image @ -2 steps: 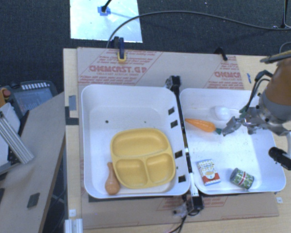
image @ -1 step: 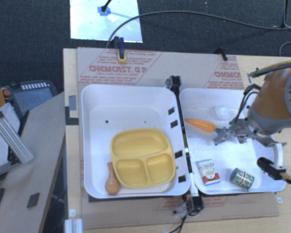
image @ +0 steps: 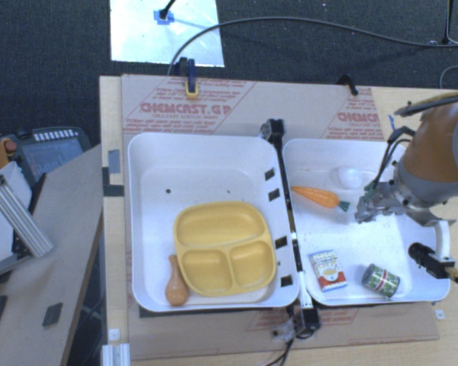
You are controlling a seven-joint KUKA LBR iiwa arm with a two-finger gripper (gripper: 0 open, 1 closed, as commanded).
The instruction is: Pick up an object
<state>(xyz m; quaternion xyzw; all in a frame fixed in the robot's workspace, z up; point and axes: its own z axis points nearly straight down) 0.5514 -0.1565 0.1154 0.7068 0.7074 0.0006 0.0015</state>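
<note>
The arm's grey and orange wrist hides much of the gripper (image: 366,207), so whether it is released or clenched cannot be told; it hangs just right of the carrot (image: 316,197) in the right bin (image: 351,149). Around the carrot lie a white object (image: 349,178) behind, a small carton (image: 327,270) and a green can (image: 381,280) in front. Left of the carrot, the left bin (image: 206,158) holds a yellow divided tray (image: 223,247) and a tan pear-shaped piece (image: 175,284).
</note>
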